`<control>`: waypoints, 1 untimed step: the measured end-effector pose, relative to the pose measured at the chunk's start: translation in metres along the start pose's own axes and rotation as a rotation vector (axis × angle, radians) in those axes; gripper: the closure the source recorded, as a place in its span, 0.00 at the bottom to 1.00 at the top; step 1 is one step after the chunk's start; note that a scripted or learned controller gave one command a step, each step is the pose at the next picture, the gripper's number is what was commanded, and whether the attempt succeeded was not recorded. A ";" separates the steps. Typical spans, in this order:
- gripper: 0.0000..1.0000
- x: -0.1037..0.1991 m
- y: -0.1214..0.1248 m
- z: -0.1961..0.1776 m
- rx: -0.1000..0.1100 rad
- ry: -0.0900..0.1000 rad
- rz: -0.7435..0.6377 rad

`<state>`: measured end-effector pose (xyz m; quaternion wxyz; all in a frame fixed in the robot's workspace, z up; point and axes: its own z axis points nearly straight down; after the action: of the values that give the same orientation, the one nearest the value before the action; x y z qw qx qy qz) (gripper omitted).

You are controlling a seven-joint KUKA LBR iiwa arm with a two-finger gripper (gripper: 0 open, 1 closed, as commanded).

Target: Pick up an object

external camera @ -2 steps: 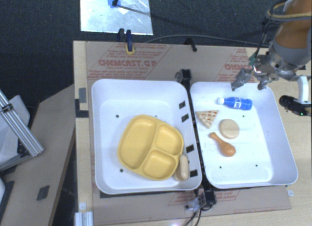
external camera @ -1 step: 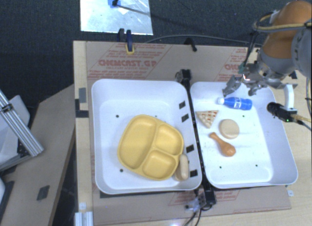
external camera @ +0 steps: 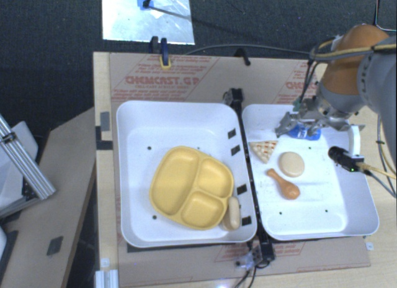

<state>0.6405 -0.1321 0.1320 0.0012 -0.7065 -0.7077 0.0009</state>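
My gripper (external camera: 303, 123) is low over the far part of the right bin (external camera: 360, 218). A small blue object (external camera: 306, 133) shows directly under it, partly hidden by the gripper, and I cannot see whether it is gripped. In front of the gripper lie a tan triangular wedge (external camera: 265, 149), a round beige bun (external camera: 291, 164) and a brown drumstick (external camera: 284, 184), all apart from the gripper.
The left bin (external camera: 133, 156) holds a yellow divided plate (external camera: 191, 187) with a beige roll (external camera: 232, 213) against its near right corner. A black divider (external camera: 247, 169) runs between the bins. The near half of the right bin is bare white floor.
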 end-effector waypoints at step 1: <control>0.00 -0.001 0.001 0.045 0.001 0.001 0.004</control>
<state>0.6413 -0.1335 0.0871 0.0019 -0.7078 -0.7064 0.0009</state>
